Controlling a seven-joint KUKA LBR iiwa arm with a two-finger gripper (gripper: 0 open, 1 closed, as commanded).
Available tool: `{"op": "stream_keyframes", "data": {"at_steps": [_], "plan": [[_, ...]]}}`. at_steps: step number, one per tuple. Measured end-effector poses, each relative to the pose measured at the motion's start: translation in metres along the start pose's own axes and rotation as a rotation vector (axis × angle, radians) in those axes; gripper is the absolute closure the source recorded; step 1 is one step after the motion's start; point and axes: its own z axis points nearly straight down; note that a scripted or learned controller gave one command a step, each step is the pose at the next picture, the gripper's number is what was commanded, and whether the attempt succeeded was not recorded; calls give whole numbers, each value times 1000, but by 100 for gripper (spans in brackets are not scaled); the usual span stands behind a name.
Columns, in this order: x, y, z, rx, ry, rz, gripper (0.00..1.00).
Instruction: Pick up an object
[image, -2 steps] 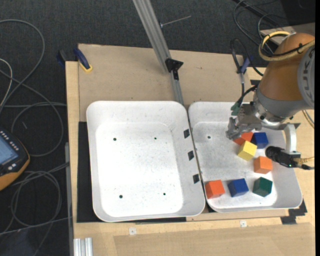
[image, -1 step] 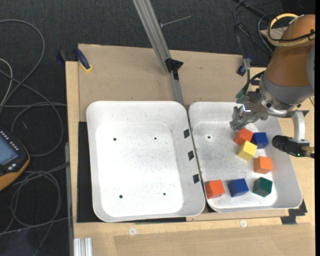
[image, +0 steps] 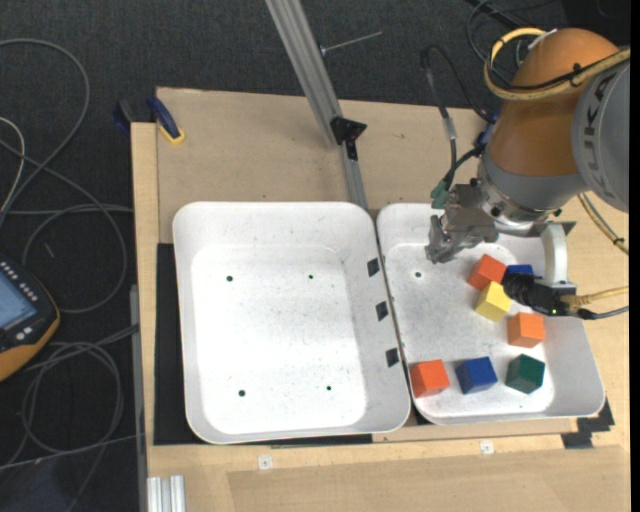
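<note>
Small, smooth-sided blocks lie in the right bin (image: 570, 395): an orange block (image: 488, 271), yellow block (image: 492, 300), another orange cube (image: 526, 328) and, along the front rim, an orange-red block (image: 430, 376), blue block (image: 476, 374) and green block (image: 524, 373). The claw (image: 441, 250) hangs above bare bin floor; its opening cannot be told.

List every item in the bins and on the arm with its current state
Gripper: low over the right bin's far end, holding nothing visible.
Orange block: loose, touching the yellow block.
Second orange block: loose.
Front row, third orange block, blue block, green block: loose, apart.
Left bin: holds no blocks.
</note>
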Motion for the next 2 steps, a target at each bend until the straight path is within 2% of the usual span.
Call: {"op": "stream_keyframes", "data": {"at_steps": [2], "plan": [[112,-17,11,0,1,-1,100]]}}
